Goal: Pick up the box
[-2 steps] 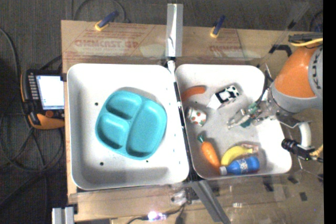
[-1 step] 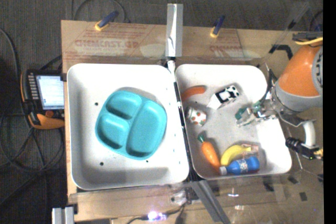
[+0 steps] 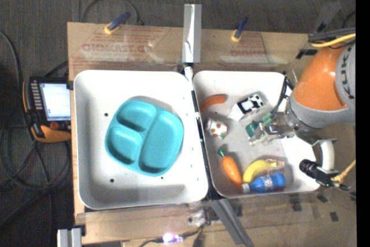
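The box (image 3: 250, 104) is small and white with black markings. It lies in the upper middle of the right bin (image 3: 243, 79). My gripper (image 3: 263, 126) hangs just below and to the right of the box, low over the bin floor. The grey arm with its orange band (image 3: 321, 85) reaches in from the right. A small greenish piece (image 3: 253, 128) shows at the gripper's left side; I cannot tell whether it is a loose object or part of the gripper.
In the right bin lie an orange-red piece (image 3: 212, 100), a spotted ball (image 3: 217, 128), a carrot (image 3: 230, 168), a banana (image 3: 258, 169) and a blue bottle (image 3: 267, 183). The left bin (image 3: 87, 124) holds a teal divided plate (image 3: 145, 136).
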`<state>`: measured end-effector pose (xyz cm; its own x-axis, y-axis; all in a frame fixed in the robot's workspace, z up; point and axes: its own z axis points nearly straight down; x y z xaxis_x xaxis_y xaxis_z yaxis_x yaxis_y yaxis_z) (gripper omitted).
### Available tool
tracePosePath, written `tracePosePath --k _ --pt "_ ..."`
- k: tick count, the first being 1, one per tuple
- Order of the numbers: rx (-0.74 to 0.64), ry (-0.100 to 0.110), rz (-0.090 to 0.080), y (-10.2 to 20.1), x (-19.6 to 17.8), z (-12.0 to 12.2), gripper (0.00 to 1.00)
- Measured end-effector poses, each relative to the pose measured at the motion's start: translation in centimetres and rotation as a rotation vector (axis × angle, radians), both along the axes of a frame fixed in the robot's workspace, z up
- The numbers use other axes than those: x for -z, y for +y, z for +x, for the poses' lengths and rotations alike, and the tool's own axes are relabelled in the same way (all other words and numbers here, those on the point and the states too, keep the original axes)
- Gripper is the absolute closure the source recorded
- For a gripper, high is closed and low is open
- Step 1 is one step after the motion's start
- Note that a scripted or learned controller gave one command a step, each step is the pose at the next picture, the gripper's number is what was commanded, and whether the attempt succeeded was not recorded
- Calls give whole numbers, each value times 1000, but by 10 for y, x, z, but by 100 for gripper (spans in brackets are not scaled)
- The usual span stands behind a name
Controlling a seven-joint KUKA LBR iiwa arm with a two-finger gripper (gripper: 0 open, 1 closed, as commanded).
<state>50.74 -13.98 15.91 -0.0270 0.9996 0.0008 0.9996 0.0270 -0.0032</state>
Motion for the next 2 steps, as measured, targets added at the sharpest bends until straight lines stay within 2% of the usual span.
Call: tracePosePath --k 1,2 --pt "25 -1 -2 64 -24 45 100" --pt "25 0 -2 64 -24 45 0"
